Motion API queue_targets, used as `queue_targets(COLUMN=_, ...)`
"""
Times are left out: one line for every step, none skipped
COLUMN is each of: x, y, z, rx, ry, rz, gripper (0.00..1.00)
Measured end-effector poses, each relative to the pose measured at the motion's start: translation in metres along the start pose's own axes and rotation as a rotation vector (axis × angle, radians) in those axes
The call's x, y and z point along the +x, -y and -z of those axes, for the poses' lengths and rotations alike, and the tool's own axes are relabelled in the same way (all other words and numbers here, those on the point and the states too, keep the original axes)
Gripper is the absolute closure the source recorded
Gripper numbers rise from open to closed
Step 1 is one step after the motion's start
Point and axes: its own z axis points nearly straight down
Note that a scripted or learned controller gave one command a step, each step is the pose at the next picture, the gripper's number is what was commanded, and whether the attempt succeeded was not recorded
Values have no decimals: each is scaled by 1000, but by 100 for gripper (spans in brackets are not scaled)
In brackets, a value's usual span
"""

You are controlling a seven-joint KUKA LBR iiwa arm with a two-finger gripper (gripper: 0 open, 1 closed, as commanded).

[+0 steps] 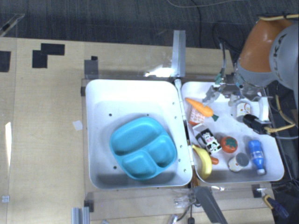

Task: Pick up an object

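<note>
Yellow plastic banana (202, 161) lies at right bin's (275, 174) near-left corner; smaller orange toy carrot (200, 107) sits far-left. Your gripper (224, 87) hovers beside it, grip state unreadable. Descending off-centre, you'd likely nudge the carrot aside.

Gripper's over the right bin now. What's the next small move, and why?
Probably lower toward the carrot. The gripper sits at the far end of the right bin, nothing visible between its fingers, and the carrot lies closest, just left of it and apart from the banana and tomato.
</note>
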Motion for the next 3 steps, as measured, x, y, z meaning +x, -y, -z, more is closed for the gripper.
queue_targets(x=-8, y=-13, z=-92, rx=-20, ry=1, rz=187, gripper=0)
queue_targets(x=-5, y=-17, z=-78, rx=-33, ry=0, rz=189, gripper=100)
queue_targets(x=64, y=-44, z=25, rx=-5, ry=-1, rz=162, gripper=100)
